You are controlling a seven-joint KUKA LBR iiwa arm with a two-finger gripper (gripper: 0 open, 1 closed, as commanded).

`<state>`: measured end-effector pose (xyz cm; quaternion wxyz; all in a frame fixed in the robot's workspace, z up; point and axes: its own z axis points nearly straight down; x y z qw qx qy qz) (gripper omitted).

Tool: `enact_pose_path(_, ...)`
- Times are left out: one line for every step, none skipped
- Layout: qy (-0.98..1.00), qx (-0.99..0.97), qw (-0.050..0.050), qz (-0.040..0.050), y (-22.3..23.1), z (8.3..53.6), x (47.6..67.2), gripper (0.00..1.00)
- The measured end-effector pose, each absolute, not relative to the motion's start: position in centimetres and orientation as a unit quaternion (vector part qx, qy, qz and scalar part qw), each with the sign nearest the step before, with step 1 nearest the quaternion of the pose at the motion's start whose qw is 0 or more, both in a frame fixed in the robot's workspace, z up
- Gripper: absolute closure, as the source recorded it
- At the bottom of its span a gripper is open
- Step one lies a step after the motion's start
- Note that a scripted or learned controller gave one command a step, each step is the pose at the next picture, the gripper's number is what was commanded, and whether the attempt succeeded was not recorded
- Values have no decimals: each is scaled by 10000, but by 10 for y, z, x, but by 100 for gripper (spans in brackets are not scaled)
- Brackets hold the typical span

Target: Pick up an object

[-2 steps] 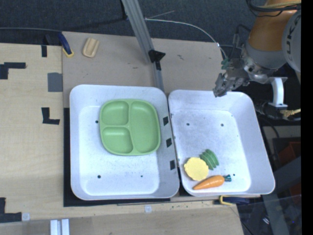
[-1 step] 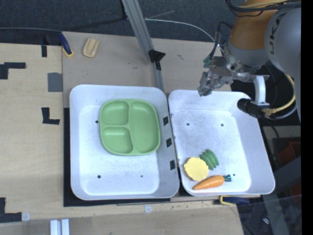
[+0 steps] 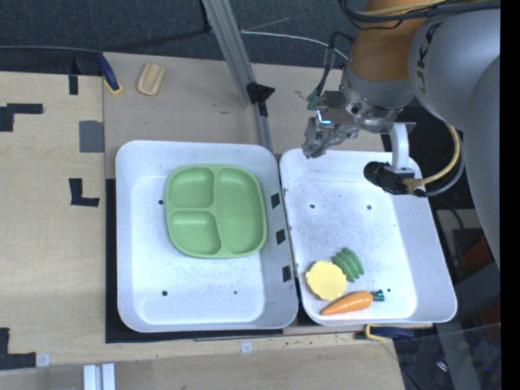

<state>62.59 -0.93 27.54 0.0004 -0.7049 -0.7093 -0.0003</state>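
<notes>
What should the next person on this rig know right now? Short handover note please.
Gripper: above the far rim of the right bin, nothing between its fingers; open or shut is not clear from this view.
Things: yellow piece, green piece and carrot clustered at the near end of the right bin. Green divided plate sits in the left bin. A tan piece lies on the bench outside the bins.
Done: nothing picked yet.
Left: move to one object, close on it, lift.
</notes>
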Motion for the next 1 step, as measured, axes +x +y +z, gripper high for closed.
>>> enact_pose_path(-7096,-7046,10,0,51,267,639,100)
